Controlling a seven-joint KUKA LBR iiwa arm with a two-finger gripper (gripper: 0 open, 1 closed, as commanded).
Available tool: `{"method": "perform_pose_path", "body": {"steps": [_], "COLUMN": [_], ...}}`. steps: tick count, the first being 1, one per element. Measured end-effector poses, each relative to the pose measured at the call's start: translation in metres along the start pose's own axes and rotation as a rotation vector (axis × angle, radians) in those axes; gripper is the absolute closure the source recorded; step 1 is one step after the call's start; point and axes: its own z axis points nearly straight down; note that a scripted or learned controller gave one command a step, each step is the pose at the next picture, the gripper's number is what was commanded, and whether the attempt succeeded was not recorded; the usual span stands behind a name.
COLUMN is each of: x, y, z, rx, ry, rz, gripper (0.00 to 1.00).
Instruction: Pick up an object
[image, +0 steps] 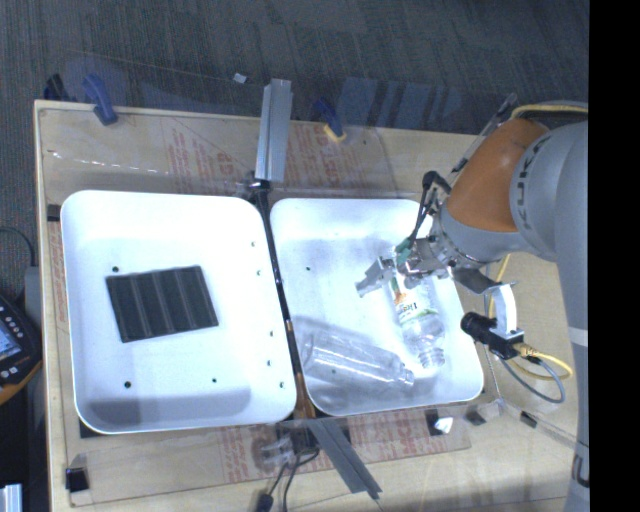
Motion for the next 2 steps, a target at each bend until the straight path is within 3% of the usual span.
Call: {"method": "perform_pose_path", "body": {"steps": [1, 2], "x": [0.000, -0.005], "y": [0.000, 0.028], "z": [0.005, -0.044], "rx": [0.001, -0.002], "ry": [0.001, -0.001], "rz": [-0.022, -0.032], "gripper": [0.00, 0.00]}}
